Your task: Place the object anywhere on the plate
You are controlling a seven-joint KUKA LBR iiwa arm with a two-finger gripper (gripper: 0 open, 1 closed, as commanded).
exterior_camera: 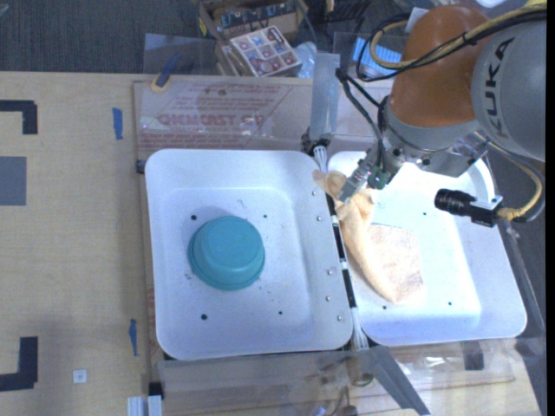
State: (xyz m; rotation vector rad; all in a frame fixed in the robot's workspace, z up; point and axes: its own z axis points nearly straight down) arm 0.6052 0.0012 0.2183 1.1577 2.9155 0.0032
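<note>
The fingers (349, 186) are down on the far end of a floppy tan cloth-like object (381, 251), near the right bin's left wall; the cloth bunches up around the tips, so they look pinched on it, though a firm grip is a judgement, not plain. Above them the grey wrist and its orange band (434, 46) lean in from the far right. The rest of the tan object lies flat on the floor of the right white bin (486, 310), trailing toward the near side. The round teal plate (227, 251), turned like an upturned dish, sits alone in the left white bin (173, 319), well apart. Nothing is placed yet: the lift, the crossing to the left and the release all remain.
</note>
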